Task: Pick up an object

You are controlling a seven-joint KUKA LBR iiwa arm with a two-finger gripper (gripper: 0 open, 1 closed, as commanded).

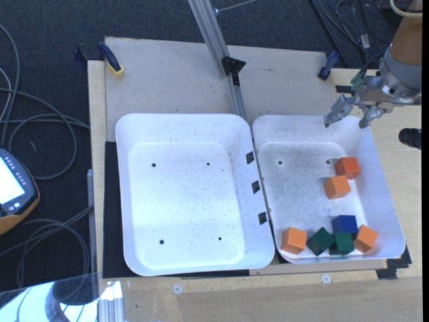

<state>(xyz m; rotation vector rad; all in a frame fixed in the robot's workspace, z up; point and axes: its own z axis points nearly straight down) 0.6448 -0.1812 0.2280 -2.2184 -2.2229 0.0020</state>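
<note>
Above the far right corner of the right bin (375, 180), the gripper (352, 115) hangs from the grey arm (405, 52), whose orange band shows near the top right of the camera view; its two fingers are spread apart with bare space between them, and nothing is held there. One finger (334, 115) points down-left over the bin's far rim, the other (371, 116) sits just to its right. Inside the right bin lie seven small blocks, all well below the gripper. Two orange blocks sit against the right wall, one (347, 167) slightly farther up and the other (337, 187) just beneath it, close together. Along the near edge of the bin a cluster gathers: an orange block (293, 239) at the left end, a dark green block (321, 240) beside it, a second green block (344, 243) next along, a blue block (344, 223) just above that one, and another orange block (366, 238) at the right end near the corner. The left bin (134, 139) lies beside the right one, the two rims touching or nearly so along the middle, where small black clips (255, 186) show on the seam. A slanted metal rail (213, 35) runs from the top of the view down to the gap between the bins. Blue clamps sit at the far corners of the bench board, one with a yellow tip at the left (111, 58) and one at the right (328, 66). Loose cables (40, 133) trail over the dark floor on the left
</note>
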